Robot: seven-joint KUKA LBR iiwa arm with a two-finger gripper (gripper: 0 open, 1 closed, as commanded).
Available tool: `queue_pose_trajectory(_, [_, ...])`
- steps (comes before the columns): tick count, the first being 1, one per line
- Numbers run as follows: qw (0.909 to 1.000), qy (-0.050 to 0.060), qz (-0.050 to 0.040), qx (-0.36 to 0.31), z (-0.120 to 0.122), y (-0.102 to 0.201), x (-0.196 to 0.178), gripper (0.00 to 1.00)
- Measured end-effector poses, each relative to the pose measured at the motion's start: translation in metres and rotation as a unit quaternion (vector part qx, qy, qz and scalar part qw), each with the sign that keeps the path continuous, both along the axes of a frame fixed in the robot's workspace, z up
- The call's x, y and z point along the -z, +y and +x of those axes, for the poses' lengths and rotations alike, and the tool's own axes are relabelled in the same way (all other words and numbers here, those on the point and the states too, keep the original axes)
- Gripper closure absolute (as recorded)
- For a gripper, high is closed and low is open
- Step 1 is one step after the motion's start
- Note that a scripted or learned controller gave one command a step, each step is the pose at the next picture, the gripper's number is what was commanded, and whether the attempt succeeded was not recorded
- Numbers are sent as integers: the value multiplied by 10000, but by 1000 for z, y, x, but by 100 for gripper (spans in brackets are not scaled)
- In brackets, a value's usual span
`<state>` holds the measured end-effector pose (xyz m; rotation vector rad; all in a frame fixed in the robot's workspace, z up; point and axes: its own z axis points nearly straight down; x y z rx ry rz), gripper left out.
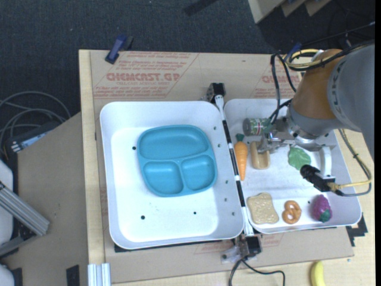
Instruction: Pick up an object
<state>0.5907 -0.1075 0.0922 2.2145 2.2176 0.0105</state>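
The grey arm (348,88) enters from the right, its orange band (312,97) above the wrist. The gripper (268,137) points down over the right bin's back-left part.

Bright even overhead light, soft shadows, slight blur w/ mild grain.

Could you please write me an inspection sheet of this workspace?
Surface: two shallow white bins on a board.
Job's things: orange carrot, bread slice, pretzel, purple fruit, green leaf, small can, all in right bin.
Clutter: blue divided plate in left bin.
Grippers: gripper low over right bin.
Cables: black and yellow wires on arm.
Surroundings: dark carpet.
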Motion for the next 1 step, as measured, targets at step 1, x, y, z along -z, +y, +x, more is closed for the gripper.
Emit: queue_pose_trajectory(1, [10000,-13,-4,-3,1,0,-10,100])
